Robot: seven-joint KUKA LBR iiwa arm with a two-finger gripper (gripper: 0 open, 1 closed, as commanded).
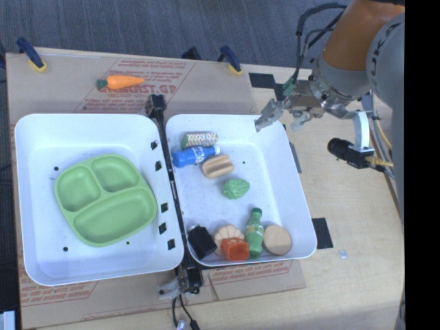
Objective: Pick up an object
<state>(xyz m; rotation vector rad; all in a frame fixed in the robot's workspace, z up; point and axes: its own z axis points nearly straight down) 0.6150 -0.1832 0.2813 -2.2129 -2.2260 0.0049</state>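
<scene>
Up there — jaws over right bin rim.

The arm reaches in from the right — pincer empty, fingers apart.

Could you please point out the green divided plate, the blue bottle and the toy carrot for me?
green divided plate (106,198), camera view, on the ridge between its compartments.
blue bottle (194,156), camera view, on the middle of its body.
toy carrot (122,82), camera view, on its orange body.

Green plate, orange carrot
</scene>
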